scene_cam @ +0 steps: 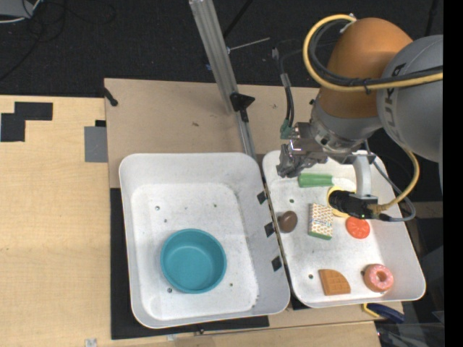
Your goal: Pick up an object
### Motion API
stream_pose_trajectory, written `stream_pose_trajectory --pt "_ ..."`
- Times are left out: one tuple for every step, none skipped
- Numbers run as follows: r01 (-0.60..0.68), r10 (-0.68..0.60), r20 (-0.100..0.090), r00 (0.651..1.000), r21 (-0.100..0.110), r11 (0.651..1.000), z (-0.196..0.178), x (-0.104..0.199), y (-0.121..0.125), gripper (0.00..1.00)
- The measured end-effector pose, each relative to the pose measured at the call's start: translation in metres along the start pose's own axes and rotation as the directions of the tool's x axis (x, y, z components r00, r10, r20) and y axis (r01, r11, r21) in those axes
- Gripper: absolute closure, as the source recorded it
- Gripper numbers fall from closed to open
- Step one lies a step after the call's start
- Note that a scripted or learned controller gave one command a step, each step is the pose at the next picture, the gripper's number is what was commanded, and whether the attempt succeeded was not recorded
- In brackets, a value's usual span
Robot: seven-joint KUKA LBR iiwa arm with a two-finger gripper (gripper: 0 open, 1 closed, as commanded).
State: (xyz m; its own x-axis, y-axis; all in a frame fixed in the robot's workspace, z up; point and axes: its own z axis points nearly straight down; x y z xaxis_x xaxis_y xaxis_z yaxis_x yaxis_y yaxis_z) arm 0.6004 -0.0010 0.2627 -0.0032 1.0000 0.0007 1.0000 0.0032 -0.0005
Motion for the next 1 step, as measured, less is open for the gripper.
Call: stream_pose_trajectory --pt "0.000 0.000 0.000 1.000 0.001 1.000 0.0067 0.0553 -0.0214 1.00"
